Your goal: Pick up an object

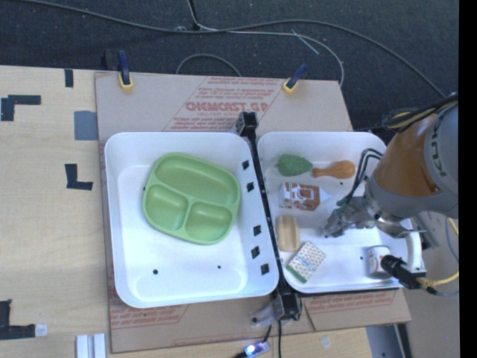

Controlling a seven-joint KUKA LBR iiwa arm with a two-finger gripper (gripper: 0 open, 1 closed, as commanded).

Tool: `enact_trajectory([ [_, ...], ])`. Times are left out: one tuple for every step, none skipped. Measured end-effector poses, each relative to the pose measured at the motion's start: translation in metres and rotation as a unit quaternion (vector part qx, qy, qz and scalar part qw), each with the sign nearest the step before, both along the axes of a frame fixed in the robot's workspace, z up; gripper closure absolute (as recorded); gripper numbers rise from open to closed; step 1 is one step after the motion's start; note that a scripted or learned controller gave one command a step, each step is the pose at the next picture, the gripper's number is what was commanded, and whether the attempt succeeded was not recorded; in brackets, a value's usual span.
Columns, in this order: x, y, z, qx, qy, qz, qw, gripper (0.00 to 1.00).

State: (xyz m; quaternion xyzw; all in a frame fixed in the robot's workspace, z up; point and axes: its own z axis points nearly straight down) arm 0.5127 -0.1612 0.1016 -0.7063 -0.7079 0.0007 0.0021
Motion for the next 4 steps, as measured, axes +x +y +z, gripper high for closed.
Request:
enact_trajectory([
  [0.002,0.005,0.042,-0.0007,-0.002,0.0,1.0,1.0],
  [0.004,-0.002,0.102,-0.0018,-0.004,0.0,1.0,1.0],
  [0.004,-0.002,0.129,-0.0012,-0.003,0.0,1.0,1.0],
  [0.016,0.049,0.138,-0.0003,-0.002,0.002,1.0,1.0],
])
